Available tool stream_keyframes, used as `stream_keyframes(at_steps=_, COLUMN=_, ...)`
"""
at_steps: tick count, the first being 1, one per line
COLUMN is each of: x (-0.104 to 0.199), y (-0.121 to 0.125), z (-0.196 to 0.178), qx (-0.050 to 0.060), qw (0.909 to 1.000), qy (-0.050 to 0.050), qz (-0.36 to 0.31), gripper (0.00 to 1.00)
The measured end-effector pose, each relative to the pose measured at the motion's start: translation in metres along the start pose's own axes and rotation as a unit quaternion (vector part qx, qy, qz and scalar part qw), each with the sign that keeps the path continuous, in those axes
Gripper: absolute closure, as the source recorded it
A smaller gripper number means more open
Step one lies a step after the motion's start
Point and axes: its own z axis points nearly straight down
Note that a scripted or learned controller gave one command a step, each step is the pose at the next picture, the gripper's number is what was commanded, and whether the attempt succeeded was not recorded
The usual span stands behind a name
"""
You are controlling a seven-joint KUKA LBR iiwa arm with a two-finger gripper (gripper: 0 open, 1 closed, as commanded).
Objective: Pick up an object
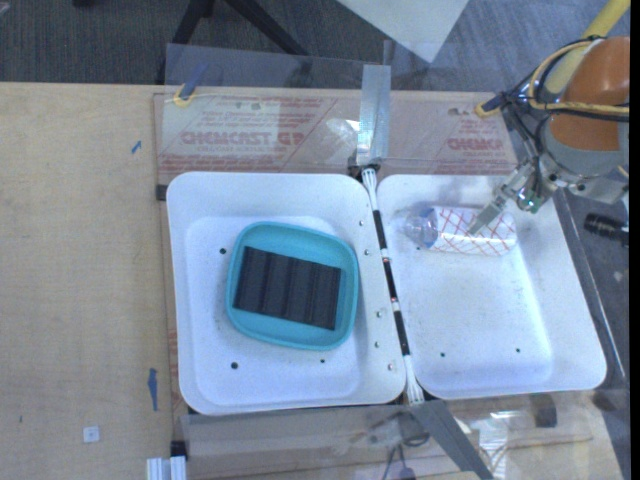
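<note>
In the left bin point(190, 368) on the counter point(70, 268) lay a teal tray point(292, 284), rigid-looking and broad. Farther back, in the right bin's point(500, 348) far half, lay a thin red-checked paper point(480, 234), light and floppy, best pinched at an edge. The tool point(490, 215) touched it; its opening could not be judged.

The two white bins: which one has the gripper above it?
The right bin. The gripper hangs over its far end, by a red-checked paper tray and a clear plastic cup. The left bin holds a teal dish.
</note>
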Motion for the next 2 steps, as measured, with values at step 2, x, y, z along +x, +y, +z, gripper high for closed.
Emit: stream_keyframes(at_steps=2, x=-0.0222, y=-0.0160, z=-0.0033, qx=0.009, qw=0.9980, qy=0.006, qz=0.062, gripper=0.00)
